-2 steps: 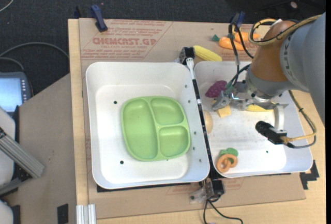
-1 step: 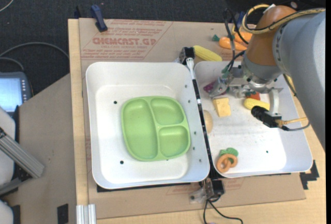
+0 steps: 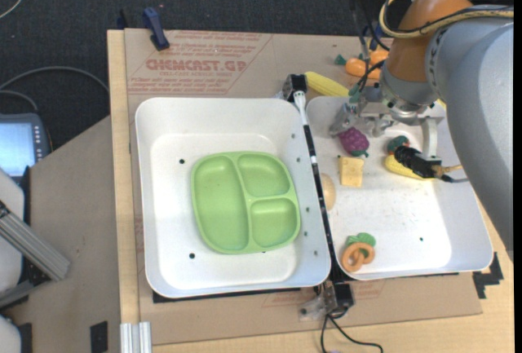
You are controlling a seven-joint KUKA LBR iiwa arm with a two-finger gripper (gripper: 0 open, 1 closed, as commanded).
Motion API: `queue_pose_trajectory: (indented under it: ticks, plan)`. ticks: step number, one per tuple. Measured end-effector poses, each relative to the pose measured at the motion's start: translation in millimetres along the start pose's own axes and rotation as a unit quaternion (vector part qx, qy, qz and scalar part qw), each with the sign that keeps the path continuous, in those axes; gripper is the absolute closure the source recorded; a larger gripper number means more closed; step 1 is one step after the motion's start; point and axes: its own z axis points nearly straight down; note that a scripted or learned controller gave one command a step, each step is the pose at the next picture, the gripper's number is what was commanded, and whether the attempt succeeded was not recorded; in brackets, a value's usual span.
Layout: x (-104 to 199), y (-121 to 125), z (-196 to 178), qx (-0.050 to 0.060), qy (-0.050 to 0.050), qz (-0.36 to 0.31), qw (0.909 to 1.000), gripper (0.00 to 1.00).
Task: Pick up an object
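My gripper (image 3: pixel 357 121) hangs over the back left part of the right bin (image 3: pixel 432 237), on the grey arm with the orange band reaching in from the right. A purple grape-like toy (image 3: pixel 354 140) sits right under it, touching or nearly touching the gripper's tip; whether it is held I cannot tell. A pale yellow block (image 3: pixel 351 172) lies just in front of the purple toy. Near the bin's front edge lies an orange and green ring-shaped toy (image 3: pixel 359 251). A beige rounded piece (image 3: pixel 326 191) rests against the bin's left wall.
The left bin (image 3: pixel 159 180) holds a green divided plate (image 3: pixel 245 200). A yellow corn-like toy (image 3: pixel 325 84) lies at the right bin's back rim, with an orange toy (image 3: pixel 359 66) behind it on the cardboard. A blue clamp (image 3: pixel 155 27) sits at the back left.
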Motion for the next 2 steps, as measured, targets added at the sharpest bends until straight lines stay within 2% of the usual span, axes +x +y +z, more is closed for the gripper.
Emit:
queue_pose_trajectory:
  ticks: [1,2]
  plan:
    - [-16.7,-12.7,-0.1,0.004,0.001,0.002,1.0000,0.00]
    - [-15.6,-11.4,-11.0,0.002,0.000,0.001,1.0000,1.00]
